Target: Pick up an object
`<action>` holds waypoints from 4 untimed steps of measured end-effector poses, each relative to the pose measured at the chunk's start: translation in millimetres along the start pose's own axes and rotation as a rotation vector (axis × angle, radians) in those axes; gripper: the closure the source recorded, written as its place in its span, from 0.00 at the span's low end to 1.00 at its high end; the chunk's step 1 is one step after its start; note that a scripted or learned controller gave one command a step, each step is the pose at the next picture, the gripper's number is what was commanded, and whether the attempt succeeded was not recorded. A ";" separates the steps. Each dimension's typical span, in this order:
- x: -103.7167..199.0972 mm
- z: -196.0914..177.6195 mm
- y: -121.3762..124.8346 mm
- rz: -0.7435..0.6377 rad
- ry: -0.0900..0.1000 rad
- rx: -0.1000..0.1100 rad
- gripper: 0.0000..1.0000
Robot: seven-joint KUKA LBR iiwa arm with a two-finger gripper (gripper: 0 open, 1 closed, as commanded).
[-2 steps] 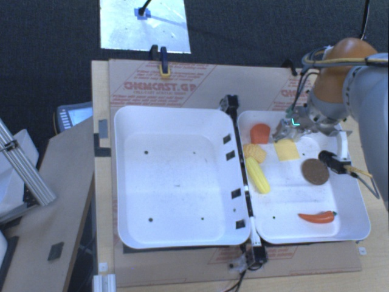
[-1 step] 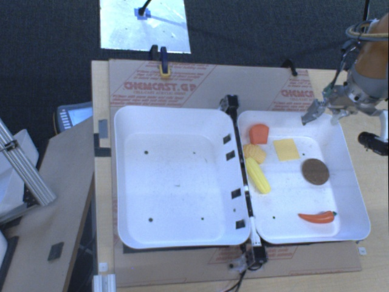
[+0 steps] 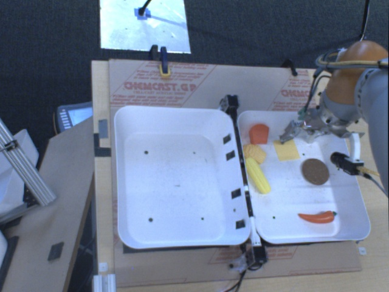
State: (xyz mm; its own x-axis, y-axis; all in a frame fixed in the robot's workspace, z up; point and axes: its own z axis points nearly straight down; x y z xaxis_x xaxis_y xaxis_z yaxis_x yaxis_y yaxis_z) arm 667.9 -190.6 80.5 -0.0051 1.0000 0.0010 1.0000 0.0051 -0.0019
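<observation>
White plastic forms the two shallow bins on the tabletop [image 3: 103, 224], and the right bin [image 3: 355, 224] serves as the landmark for everything else. Nearest the camera inside it, close to its front wall, lies a red chili pepper [image 3: 316, 217] with a green stem, stretched out lengthwise. Farther in, toward the middle of that bin, sits a round brown disc [image 3: 315, 171], flat on the floor. Against the bin's left wall lies a yellow corn cob [image 3: 258, 175], and just beyond it a smaller yellow-orange piece [image 3: 254, 153] touches its far end. Deeper still, a flat pale yellow square [image 3: 286, 150] like a cheese slice lies near the centre, with an orange-red block [image 3: 259, 133] to its left by the far-left corner. The tool [image 3: 298, 129] hangs over the bin's far part, just above the far edge of the yellow square; whether its fingers are spread or closed cannot be told. The left bin [image 3: 130, 224] adjoins the right bin's left wall.
</observation>
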 end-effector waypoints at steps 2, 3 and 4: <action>-15.0 -1.0 0.2 0.001 -0.001 -0.001 0.00; -1.2 -21.4 2.0 0.000 -0.002 -0.007 0.00; -2.5 -47.9 1.8 0.002 -0.002 -0.007 0.00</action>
State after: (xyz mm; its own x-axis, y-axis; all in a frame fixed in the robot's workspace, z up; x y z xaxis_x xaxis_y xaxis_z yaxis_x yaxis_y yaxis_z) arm 669.8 -193.1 128.4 -0.0030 1.0000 -0.0013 1.0000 0.0030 0.0052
